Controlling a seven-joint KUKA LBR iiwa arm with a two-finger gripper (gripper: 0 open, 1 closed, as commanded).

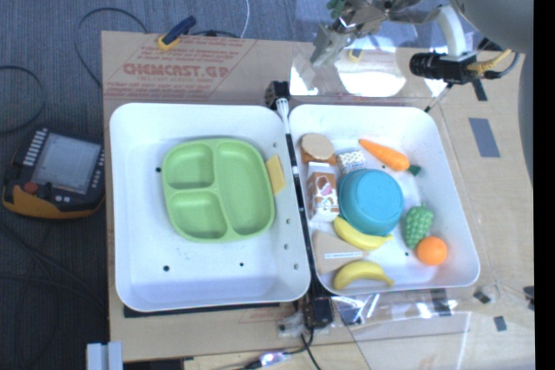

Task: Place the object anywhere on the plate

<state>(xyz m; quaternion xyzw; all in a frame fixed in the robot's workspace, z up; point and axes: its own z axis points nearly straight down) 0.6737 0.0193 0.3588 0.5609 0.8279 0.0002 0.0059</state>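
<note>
Arm: grey KUKA w/ orange band, upper right, above the far edge of the right bin (451, 153).
Gripper (328, 46): hangs over the bench behind the right bin, clear of both bins. Nothing seen between its fingers; whether spread or closed – can't tell from this angle.
Plate (217, 189): light green, 3 compartments, lies flat in the left bin (139, 273), roughly centred. No object on it.
Yellow piece (276, 174): small flat bit just beside the plate's right edge, against the wall between the bins.
Task objects: all in the right bin, none on the plate.
Blue bowl (372, 199): upside down, mid-bin.
Carrot (384, 154): orange w/ green tip, near the far wall, beyond the bowl.
Bananas: one (357, 234) touching the bowl's near edge, another (362, 275) by the near wall.
Orange (431, 250): near right corner, just beside a green bumpy fruit (417, 224).
Boxes/packs: small printed carton (323, 191) left of the bowl, print too small to read; brown round item (317, 146) beyond it.
Writing: red print on the cardboard sheet (178, 69) under the bins reads approx. "CHEMCAST GP".
Pendant (56, 172): handheld controller w/ screen on the carpet, left of the bench; screen text unreadable.
Clamp (175, 31): blue/yellow, far-left corner of the cardboard.
</note>
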